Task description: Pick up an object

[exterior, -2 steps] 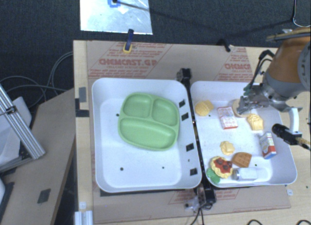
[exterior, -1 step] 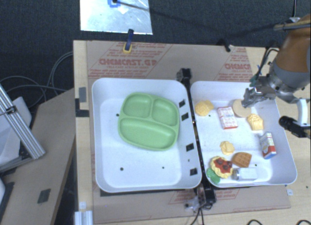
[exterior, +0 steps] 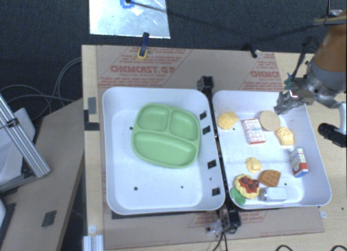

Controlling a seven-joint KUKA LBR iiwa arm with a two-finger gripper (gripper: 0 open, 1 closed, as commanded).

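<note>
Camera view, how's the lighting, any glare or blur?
Camera view: even light overall; glare on the shiny metal sheet at the top; soft shadows inside the left white bin around the green divided plastic plate; small toy foods in the right white bin look slightly soft; the end effector is blurred.

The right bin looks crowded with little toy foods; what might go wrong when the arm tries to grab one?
The gripper sits above the right bin's far corner, close to the round cookie. That cookie lies flat and low, so the fingers may slide off it. The red box and fries lie close beside it, so they could get bumped or caught instead. The bin's wall is also near, and could be struck.
</note>
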